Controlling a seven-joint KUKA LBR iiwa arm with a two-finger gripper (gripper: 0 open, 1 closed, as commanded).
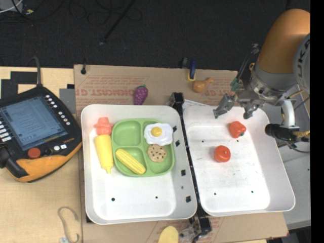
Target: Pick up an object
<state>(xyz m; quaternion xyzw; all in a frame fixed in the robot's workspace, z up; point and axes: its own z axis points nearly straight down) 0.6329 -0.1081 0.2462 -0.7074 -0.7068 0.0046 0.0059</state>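
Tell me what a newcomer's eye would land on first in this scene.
First the green divided plate in the left bin, holding a fried egg, a cookie and a corn cob, with a yellow bottle beside it. Next, two red toys in the right bin, with the open gripper above its far edge.

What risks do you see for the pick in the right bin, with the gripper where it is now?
1. The open gripper hovers near the far wall of the right bin; a descent here could strike that wall.
2. The red pepper toy lies slightly off from the gripper, so a straight drop may close on nothing.
3. The round tomato toy looks smooth and may roll or slip from the fingers.
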